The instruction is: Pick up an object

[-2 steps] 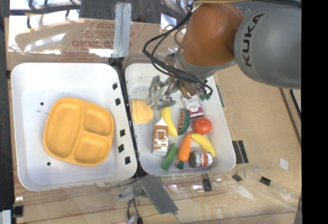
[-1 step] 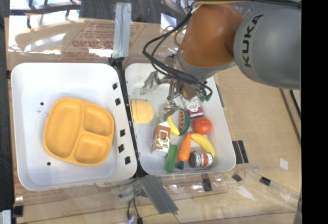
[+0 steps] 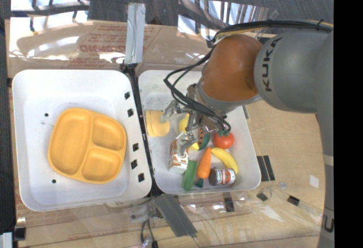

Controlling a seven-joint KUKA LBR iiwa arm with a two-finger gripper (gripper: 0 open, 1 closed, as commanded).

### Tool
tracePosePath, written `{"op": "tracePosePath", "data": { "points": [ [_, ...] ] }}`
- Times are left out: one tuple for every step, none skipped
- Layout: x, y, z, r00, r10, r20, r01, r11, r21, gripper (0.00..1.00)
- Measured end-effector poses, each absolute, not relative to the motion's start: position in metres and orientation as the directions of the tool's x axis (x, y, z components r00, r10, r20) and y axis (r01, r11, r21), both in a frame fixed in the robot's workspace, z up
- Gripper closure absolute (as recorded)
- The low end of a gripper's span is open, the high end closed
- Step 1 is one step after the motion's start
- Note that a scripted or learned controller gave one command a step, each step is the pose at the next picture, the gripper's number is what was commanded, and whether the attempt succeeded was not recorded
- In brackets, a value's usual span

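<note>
My gripper [image 3: 190, 134] hangs low over the middle of the right bin [image 3: 153, 87], under the orange wrist band. Right by it lie a small yellow piece [image 3: 184, 122] and a brown-and-white packet [image 3: 178, 157]. A red tomato [image 3: 225, 140] sits just to its right, with a yellow banana [image 3: 224, 159] below that. An orange carrot [image 3: 204, 163], a green cucumber [image 3: 189, 176] and a small can [image 3: 222, 176] lie near the bin's front wall. A pale yellow round item [image 3: 157, 124] rests by the bin's left wall. The arm hides part of the bin's back half.
The left bin [image 3: 28, 99] holds a yellow divided tray [image 3: 86, 144]. A black divider [image 3: 139, 127] with clips runs between the two bins. Cardboard and grey tape [image 3: 135, 31] lie behind them.
</note>
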State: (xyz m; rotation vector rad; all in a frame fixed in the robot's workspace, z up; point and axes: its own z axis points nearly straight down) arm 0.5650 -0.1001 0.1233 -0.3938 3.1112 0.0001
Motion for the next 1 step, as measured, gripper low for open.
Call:
{"op": "tracePosePath", "data": {
  "points": [
    [0.5166,-0.0983,0.1141,-1.0,0.019,-0.024,0.019,1.0,-0.004,0.0]
  ]
}}
